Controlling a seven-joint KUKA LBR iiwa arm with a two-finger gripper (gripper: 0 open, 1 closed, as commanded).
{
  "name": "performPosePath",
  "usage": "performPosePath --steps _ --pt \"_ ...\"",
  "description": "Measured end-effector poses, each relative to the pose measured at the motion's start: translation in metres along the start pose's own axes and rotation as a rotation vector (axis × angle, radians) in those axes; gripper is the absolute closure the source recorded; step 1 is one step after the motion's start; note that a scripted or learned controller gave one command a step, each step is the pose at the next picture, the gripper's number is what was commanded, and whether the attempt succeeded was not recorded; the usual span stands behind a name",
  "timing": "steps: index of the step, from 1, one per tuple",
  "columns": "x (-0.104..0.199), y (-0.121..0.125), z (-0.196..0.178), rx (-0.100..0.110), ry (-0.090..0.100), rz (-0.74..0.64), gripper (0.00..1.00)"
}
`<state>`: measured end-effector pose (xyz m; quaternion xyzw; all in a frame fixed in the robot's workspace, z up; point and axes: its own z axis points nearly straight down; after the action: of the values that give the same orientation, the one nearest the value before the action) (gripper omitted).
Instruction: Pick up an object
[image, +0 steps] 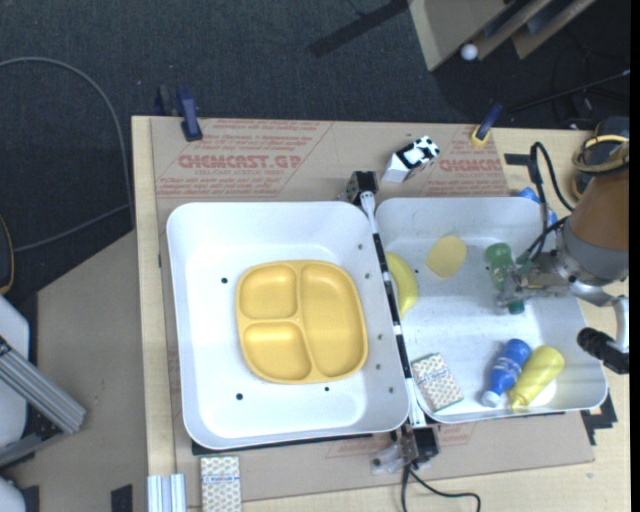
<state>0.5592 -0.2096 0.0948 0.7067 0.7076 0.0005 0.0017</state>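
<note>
Right bin (470, 215): my gripper (513, 292) sits low beside a green bottle (498, 258); finger state I cannot tell. Yellow ball (446, 254) near; blue bottle (506, 368), yellow bottle (537, 375), small box (437, 380) lie well apart.

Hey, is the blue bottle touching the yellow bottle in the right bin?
Touching. The camera view shows the blue bottle lying right against the yellow bottle, side by side with no bin floor visible between them.
</note>
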Motion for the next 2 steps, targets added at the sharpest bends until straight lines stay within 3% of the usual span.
performPosePath --steps 1,2 --pt "0.032 0.062 -0.037 0.009 0.002 0.001 1.00" --pt "0.073 0.038 -0.088 0.004 0.003 -0.001 1.00"
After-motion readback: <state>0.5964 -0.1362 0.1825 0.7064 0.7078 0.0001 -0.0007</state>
